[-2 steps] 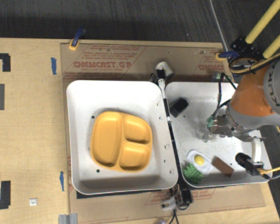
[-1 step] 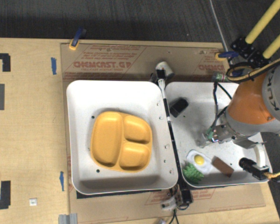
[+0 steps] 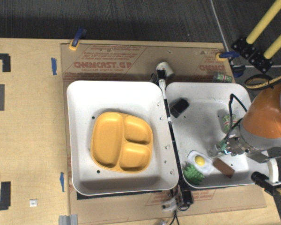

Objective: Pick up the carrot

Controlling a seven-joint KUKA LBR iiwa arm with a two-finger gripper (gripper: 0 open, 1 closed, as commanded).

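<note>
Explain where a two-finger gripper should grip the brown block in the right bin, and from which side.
Probably mid-length, across the narrow width of the brown block, coming from above: it lies flat and slanted, its long sides free, the toy egg near one end.

Even bright overhead light, soft shadows, mild glare on white bins (image 3: 84,97), sharp focus.

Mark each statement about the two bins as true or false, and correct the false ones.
1. A yellow divided tray lies in the left bin. True.
2. The fried egg toy lies in the left bin. False: it lies in the right bin.
3. A black block lies near the right bin's upper left corner. True.
4. The green leafy toy rests on the yellow tray. False: it lies beside the egg in the right bin.
</note>
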